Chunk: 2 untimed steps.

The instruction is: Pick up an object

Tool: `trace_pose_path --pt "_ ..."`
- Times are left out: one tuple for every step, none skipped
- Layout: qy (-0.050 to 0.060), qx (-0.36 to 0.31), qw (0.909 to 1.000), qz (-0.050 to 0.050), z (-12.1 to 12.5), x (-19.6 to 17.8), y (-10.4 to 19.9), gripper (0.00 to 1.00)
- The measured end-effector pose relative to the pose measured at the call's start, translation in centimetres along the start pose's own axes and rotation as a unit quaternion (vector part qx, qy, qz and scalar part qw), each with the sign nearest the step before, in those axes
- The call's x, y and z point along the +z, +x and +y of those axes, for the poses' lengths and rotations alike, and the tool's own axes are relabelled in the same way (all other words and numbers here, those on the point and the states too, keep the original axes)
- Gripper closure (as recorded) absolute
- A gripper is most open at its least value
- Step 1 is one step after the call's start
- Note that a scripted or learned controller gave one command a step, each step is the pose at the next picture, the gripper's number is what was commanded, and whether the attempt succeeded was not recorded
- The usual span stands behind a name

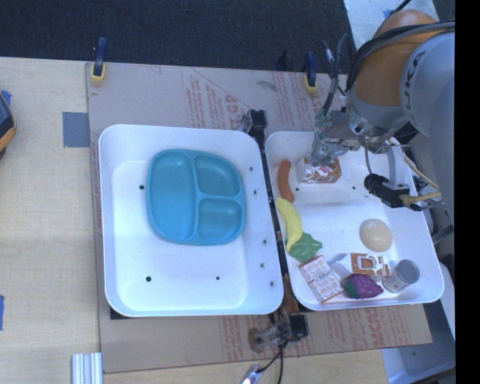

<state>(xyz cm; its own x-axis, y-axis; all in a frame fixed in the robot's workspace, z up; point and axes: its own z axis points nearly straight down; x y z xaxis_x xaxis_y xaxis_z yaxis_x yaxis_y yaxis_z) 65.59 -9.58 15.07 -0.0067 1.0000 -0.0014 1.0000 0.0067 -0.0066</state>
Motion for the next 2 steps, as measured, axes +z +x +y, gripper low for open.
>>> trace_pose_path --pt "0.000 0.000 1.0000 0.000 0.0 0.0 0.0 0.00" --pt "-0.003 0.001 1.0000 0.001 0.1 -4.2 6.7 0.00"
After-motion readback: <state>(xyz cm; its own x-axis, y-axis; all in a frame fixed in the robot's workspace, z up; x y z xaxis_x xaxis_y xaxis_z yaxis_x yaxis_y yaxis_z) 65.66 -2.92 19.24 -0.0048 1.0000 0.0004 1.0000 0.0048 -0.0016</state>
